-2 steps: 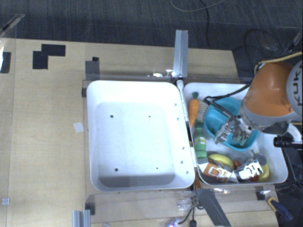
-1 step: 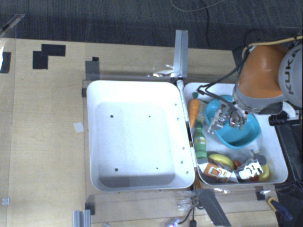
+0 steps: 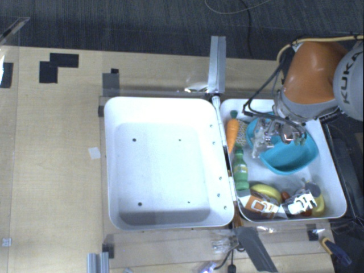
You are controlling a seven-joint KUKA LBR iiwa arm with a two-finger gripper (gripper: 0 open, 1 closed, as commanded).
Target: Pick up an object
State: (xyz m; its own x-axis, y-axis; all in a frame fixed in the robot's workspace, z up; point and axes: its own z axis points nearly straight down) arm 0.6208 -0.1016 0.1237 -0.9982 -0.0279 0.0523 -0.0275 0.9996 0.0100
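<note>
Two white bins side by side on the bench. The arm comes in from the right, gripper low over the far half of the right bin, at the far rim of a blue bowl. Cannot tell the gripper's state; metal parts blur together there. Carrot lies along that bin's left wall near the far corner; green bottle just nearward of it on the same wall. Banana and a brown packet sit toward the near edge, and a black-and-white item at the near right corner. Left bin sits alongside.
</note>
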